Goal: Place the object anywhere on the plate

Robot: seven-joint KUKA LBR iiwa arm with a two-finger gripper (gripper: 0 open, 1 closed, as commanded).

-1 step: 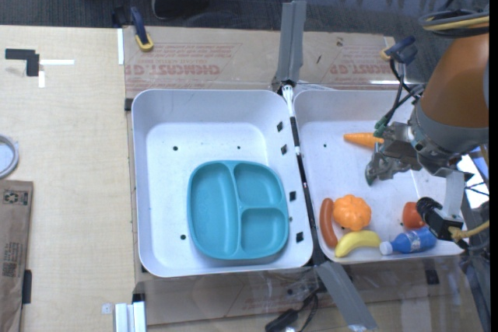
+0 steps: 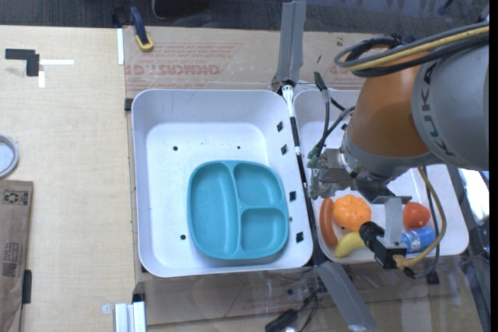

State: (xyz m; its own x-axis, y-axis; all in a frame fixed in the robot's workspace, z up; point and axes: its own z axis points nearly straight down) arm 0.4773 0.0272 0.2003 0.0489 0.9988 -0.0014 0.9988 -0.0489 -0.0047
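You see two white bins sitting side by side on the bench. The left bin (image 2: 156, 167) has a blue plate (image 2: 237, 209) lying flat in it, near the front. The plate has three parts: one long part on its left side and two smaller parts on its right. All three parts look bare. The right bin (image 2: 455, 233) holds the toy food. There is an orange round fruit (image 2: 352, 211) near the bin's left wall, with a long red piece (image 2: 327, 223) just beside it on the left and a yellow banana (image 2: 349, 245) just below it. Further right you see a red tomato (image 2: 416, 213) and a blue can (image 2: 420, 239) close together. The big grey arm with the orange band (image 2: 389, 117) reaches in from the right and hangs over the right bin. Its gripper (image 2: 327, 171) sits just above the orange fruit, close to the wall between the two bins. You cannot tell how its jaws stand, because the arm and the black cables cover them. A black part (image 2: 375, 239) sticks out low beside the banana.
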